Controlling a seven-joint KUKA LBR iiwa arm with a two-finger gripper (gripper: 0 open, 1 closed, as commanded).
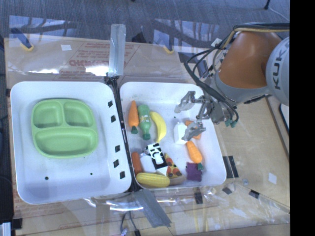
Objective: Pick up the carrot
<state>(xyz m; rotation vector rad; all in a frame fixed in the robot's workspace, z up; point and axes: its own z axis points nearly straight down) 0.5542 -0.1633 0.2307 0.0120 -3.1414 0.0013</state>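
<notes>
Camera view: carrot in right bin, just left of green bottle. Probably light, rigid, smooth plastic; best pinched across thick middle. Gripper near bin's right side, jaws spread, grasping nothing.

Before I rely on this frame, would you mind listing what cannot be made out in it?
- Tool: whether it holds anything; the fingers overlap an orange piece beneath them in the camera view.
- That orange piece: mostly hidden by the tool, so its identity is unclear.
- Black-and-white item in the right bin: too small and blurred to identify.
- Arm: cut off by the right edge.
</notes>
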